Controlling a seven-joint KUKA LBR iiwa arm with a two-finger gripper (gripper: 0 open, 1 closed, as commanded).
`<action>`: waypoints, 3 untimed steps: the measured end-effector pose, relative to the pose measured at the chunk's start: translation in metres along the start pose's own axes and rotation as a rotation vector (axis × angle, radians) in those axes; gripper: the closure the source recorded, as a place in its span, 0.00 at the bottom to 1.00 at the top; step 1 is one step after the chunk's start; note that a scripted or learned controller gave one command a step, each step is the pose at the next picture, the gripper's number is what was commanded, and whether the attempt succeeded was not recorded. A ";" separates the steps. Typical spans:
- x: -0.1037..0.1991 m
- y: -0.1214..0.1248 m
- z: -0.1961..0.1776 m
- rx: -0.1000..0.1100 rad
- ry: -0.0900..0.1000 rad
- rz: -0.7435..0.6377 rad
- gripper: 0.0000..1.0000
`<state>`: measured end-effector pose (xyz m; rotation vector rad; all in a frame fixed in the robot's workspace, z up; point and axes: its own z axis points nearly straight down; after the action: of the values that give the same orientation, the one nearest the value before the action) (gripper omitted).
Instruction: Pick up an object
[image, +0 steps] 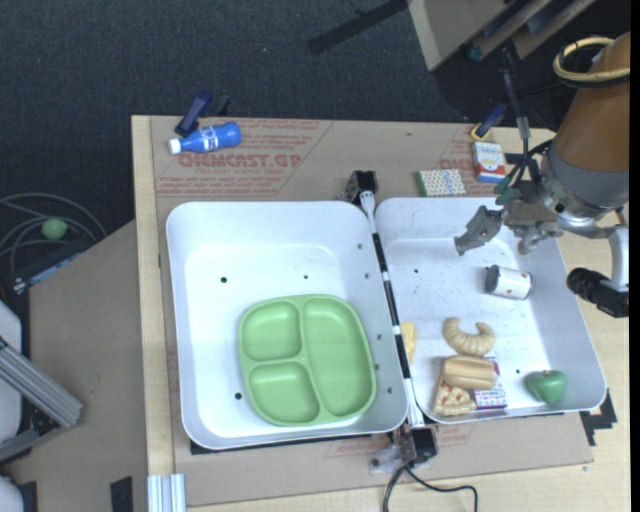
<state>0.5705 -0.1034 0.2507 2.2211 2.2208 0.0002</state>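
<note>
Divided plate (305, 358) sitting in left bin (200, 240), twd front. In right bin (575, 330): small can (508, 282) lying mid-back, croissant (469, 335) in front of it, hot dog (467, 373) & waffle (452, 400) nearer front, pepper (546, 384) at front-right corner. Bottle (205, 139) lying behind left bin.

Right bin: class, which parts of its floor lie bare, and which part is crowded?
The right bin is bare along its left side, between the dividing rim and the small white cylinder. The claw hangs over the far end. The near end is crowded: croissant, hot dog, green pepper.
</note>
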 end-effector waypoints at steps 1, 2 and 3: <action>-0.083 -0.010 0.068 0.002 0.000 0.002 0.00; 0.014 0.014 0.167 0.001 0.002 -0.002 0.00; -0.019 -0.091 0.167 0.002 0.000 0.002 0.00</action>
<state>0.4795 -0.1222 0.0841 2.2246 2.2195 -0.0026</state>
